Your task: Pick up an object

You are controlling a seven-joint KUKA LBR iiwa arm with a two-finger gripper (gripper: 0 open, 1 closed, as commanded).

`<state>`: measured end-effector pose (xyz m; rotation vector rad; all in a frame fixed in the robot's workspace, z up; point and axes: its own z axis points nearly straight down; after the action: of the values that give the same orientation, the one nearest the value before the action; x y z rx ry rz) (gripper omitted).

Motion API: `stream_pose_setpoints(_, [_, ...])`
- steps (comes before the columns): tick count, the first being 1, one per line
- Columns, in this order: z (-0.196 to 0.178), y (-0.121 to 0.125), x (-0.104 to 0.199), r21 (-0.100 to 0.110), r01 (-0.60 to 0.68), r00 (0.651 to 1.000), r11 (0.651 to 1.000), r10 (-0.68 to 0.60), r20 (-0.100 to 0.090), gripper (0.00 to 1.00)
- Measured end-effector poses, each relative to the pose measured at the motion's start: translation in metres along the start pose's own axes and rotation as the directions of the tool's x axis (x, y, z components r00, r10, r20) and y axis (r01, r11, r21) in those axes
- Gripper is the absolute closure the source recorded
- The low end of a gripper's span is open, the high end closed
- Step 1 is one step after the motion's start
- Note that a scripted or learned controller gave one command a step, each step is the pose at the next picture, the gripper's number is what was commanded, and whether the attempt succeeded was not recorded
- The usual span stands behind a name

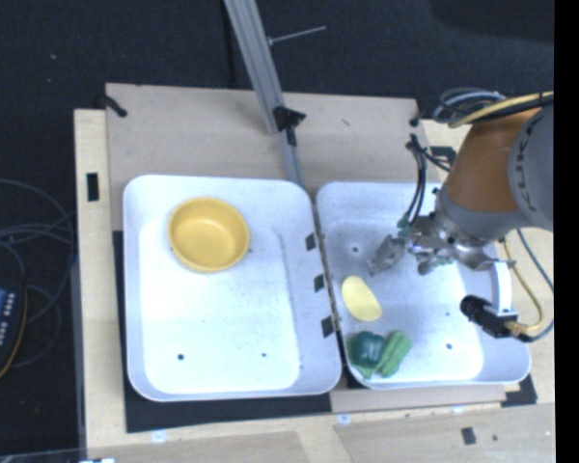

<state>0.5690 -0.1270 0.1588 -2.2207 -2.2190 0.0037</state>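
Note:
My gripper (406, 258) hangs over the middle of the right bin (463, 355), below the orange-banded wrist (487, 167). Its two fingers stand apart, open, with nothing between them. A pale yellow, lemon-like object (361, 299) lies on the bin floor just below and left of the fingers, apart from them. A dark green round piece (367, 347) and a lighter green elongated piece (395, 352) lie together at the bin's front left corner. A yellow bowl (208, 234) sits upright in the back left of the left bin (222, 345).
A metal pole (261, 56) slants down from the top to the back edge between the bins. Cables (521, 302) and a black fitting (482, 313) hang off the arm over the right bin's right side. Bare bench board (367, 133) lies behind both bins.

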Motion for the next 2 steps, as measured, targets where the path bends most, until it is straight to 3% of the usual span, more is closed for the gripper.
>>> stream_pose_setpoints(1, [-0.013, 0.001, 0.000, -0.005, -0.001, 1.000, 1.000, 0.001, 0.000, 1.00])
stream_pose_setpoints(2, [-0.073, 0.003, -0.009, -0.009, 0.000, 1.000, 1.000, 0.000, 0.001, 1.00])
